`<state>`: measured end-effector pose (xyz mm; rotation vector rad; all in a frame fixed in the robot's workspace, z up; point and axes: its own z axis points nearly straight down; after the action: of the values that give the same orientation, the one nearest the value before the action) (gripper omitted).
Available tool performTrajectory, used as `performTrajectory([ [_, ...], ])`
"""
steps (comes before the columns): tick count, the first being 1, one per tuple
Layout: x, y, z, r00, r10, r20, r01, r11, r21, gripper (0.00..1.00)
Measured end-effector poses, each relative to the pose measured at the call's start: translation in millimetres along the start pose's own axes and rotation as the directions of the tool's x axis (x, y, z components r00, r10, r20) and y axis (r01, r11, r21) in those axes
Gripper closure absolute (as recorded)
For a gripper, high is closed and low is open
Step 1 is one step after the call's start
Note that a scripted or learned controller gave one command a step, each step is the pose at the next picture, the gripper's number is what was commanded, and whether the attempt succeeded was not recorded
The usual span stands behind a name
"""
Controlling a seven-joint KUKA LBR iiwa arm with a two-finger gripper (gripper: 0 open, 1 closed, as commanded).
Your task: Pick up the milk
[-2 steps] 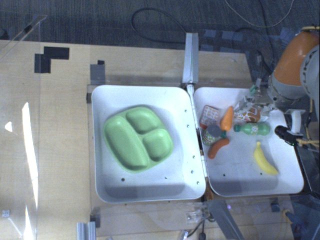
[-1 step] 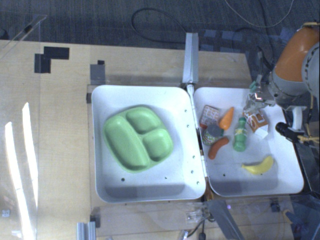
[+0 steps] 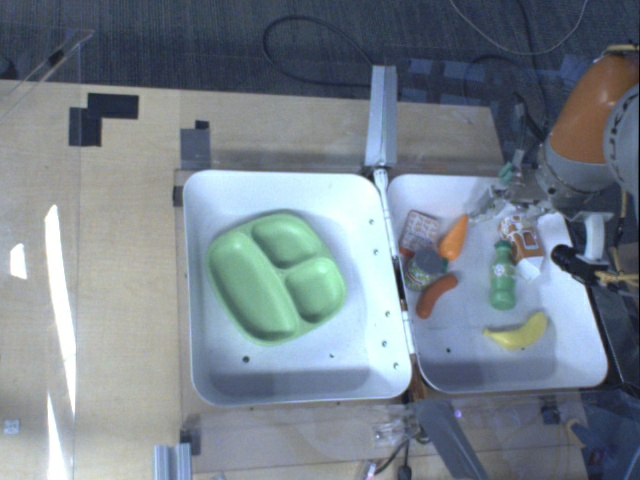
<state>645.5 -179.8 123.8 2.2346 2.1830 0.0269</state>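
Observation:
The milk [image 3: 523, 243] is a small brown and white carton in the right bin [image 3: 570, 368], close to its right wall and near the far end. My gripper [image 3: 510, 196] hangs at the bin's far right corner, just beyond and above the carton, below the grey wrist and orange band [image 3: 590, 113]. Nothing shows between the gripper and the carton that tells me of a hold; the carton seems to rest on the bin floor.
Beside the milk stand a green bottle [image 3: 503, 274], a banana [image 3: 518, 333], a sausage [image 3: 436, 294], a carrot [image 3: 454, 238] and a snack packet [image 3: 420, 230]. The left bin [image 3: 290, 383] holds a green divided plate [image 3: 275, 276]. A metal post [image 3: 381, 118] rises between the bins.

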Motion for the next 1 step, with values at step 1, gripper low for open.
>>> performTrajectory([
  [1,-24.3,-3.2,16.3,0.999,0.042,0.008,-0.042,0.999,-0.001,0.00],
])
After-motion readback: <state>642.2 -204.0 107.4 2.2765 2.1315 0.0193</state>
